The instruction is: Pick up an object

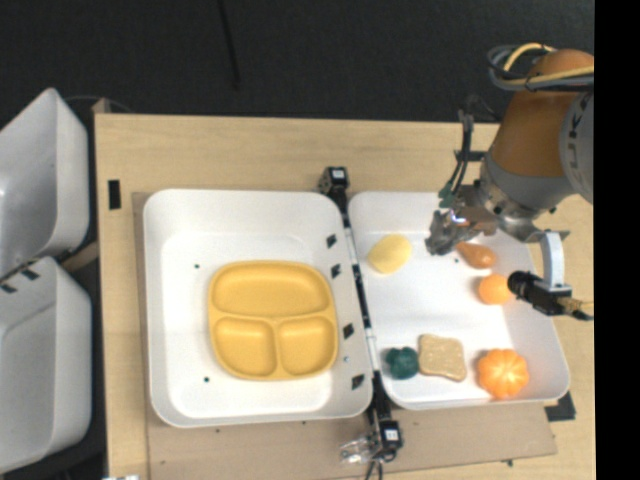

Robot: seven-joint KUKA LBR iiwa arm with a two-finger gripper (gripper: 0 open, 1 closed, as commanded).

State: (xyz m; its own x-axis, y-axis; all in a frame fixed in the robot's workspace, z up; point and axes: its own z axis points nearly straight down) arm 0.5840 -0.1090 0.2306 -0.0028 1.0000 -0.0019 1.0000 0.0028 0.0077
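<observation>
Approach step, judging by pose: tool [447, 230] low over right white shallow bin [432, 286], beside small orange-red oblong object [477, 255]. Opening, hold: cannot tell. Next: centre over object, descend, close.

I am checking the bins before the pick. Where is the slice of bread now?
The slice of bread lies in the right bin, near its front edge, between the dark green item and the orange fruit.
</observation>
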